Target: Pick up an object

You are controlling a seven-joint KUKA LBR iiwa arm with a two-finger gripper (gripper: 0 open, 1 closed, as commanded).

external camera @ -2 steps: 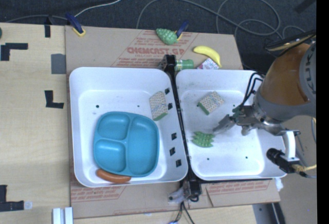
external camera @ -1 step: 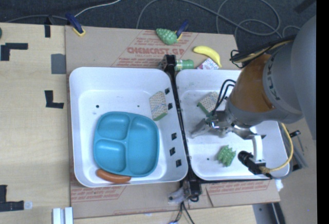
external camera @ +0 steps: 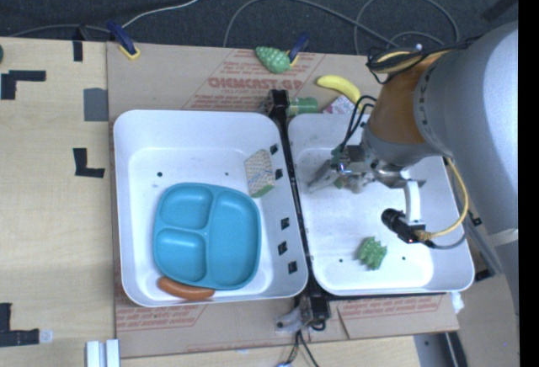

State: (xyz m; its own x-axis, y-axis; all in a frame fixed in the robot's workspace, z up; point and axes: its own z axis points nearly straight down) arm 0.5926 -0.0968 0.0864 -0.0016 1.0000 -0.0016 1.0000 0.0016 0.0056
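Observation:
My gripper [external camera: 330, 172] hangs low over the upper left part of the right bin [external camera: 438, 273], close to the divider between the bins. A small green leafy toy [external camera: 370, 252] lies on the right bin's floor, well below and to the right of the gripper. In the left bin [external camera: 135, 146] a blue divided plate [external camera: 206, 235] lies flat, with an orange sausage-shaped toy [external camera: 185, 289] at its lower edge. A beige and green sponge-like block [external camera: 260, 171] leans near the left bin's right wall.
Beyond the bins, on the cardboard, lie a yellow banana [external camera: 338, 87], a green knobbly toy [external camera: 273, 59] and a small green item [external camera: 305, 106]. A black clamp [external camera: 276, 102] holds the divider at the top. The arm's cables [external camera: 438, 231] loop over the right bin.

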